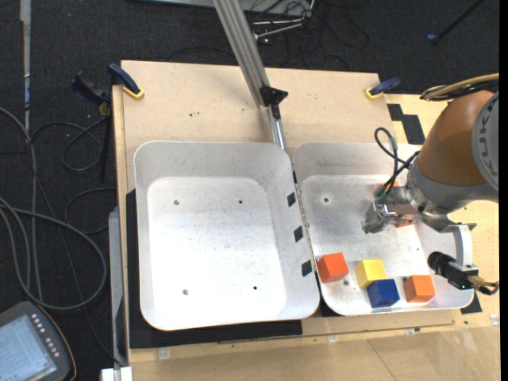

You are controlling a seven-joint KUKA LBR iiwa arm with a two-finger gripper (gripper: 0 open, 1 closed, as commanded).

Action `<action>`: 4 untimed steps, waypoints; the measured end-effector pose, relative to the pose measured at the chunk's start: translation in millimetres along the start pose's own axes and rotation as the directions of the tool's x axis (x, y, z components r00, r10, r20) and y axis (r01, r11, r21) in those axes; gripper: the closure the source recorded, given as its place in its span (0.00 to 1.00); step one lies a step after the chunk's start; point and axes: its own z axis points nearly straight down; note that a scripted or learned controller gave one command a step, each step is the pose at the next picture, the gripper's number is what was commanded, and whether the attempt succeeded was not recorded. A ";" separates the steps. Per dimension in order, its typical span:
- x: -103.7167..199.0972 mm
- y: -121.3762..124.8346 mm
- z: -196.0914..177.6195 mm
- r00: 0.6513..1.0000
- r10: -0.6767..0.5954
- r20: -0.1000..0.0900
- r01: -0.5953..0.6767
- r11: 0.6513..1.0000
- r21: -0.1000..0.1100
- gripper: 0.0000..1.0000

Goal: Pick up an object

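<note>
In the right bin (333, 173), several small blocks lie along the near edge: an orange block (332, 266), a yellow block (370, 271), a blue block (383, 292) and a second orange block (419, 288). My gripper (376, 218) hangs over the middle right of this bin, behind the blocks and apart from them. No block is between its fingers. The arm's grey and orange wrist (456, 153) hides part of the bin's right side.
The left bin (210, 228) stands beside the right one. A slanted metal pole (242, 38) crosses the back of the bench down to the bins' shared wall. Blue and yellow clamps (125, 80) (382, 87) grip the bench's far corners.
</note>
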 end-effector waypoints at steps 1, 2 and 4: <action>1.0 2.0 -42.7 1.000 -0.001 0.001 0.001 1.000 -0.001 1.00; 0.9 8.5 -86.4 1.000 -0.001 0.001 0.001 1.000 -0.001 1.00; 110.3 13.9 -67.7 1.000 -0.006 -0.004 0.006 1.000 0.006 1.00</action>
